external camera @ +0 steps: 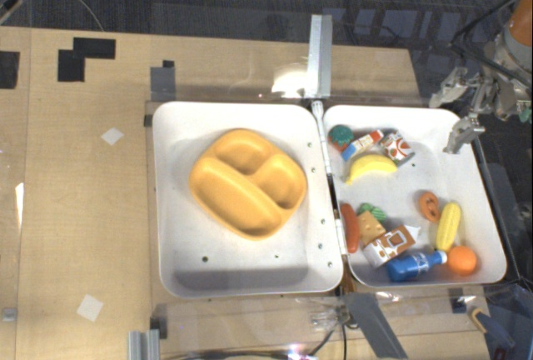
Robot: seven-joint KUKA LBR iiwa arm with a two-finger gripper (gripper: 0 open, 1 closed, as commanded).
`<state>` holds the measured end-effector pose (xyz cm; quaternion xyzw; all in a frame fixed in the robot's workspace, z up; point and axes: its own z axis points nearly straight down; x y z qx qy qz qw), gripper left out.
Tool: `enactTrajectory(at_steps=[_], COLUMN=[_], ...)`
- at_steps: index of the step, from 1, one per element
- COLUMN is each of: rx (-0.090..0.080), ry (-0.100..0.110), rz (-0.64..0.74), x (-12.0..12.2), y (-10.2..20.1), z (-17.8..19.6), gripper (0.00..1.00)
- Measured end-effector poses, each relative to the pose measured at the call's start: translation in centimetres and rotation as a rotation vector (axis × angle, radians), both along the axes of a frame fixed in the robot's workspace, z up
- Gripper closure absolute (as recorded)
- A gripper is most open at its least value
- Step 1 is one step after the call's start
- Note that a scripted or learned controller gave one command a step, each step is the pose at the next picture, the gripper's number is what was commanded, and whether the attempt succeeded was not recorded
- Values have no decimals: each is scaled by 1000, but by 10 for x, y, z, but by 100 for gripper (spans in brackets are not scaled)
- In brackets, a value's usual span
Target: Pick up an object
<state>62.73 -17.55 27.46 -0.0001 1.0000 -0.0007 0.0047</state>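
The right bin (483,183) holds several toy foods. A yellow banana (372,168) lies near its back left, beside a green round piece (340,134) and two small red and white packs (385,143). Along the front are a red sausage (350,227), a brown carton (391,243), a blue bottle (414,266) and an orange (462,261). A yellow corn cob (449,223) and an orange slice (429,205) lie at the right. My gripper (456,112) hangs over the bin's back right corner, open, with nothing between its fingers.
The left bin (179,267) carries a yellow divided plate (247,182) in its middle. A metal post (320,58) stands behind the wall between the two bins. Cables and the arm's body crowd the far right edge.
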Motion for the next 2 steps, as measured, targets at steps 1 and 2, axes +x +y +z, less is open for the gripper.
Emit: enactTrajectory(at_steps=[1,2], rx=[4,-1], ry=[11,14], rz=[-359,-566], x=[41,33], y=[17,37], z=[-159,-185], gripper=[0,0])
